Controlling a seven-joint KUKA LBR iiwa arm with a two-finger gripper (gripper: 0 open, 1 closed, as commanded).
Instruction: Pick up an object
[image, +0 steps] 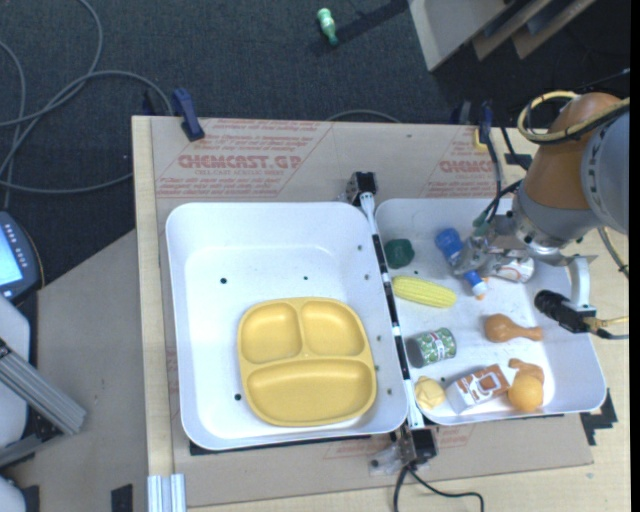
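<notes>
While my gripper hangs low just right of the blue cup, I cannot tell its grip, so nothing counts as picked up yet.

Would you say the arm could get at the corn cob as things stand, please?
Probably yes. The corn cob lies uncovered in the right bin, just beside the gripper, with only a small blue object nearby.

Two white bins sit side by side on the desk: the left bin and the right bin. One yellow divided plate. One corn cob, one green can, one dark green cup, one blue piece, one drumstick, one small carton, one orange piece, one pale yellow piece.
</notes>
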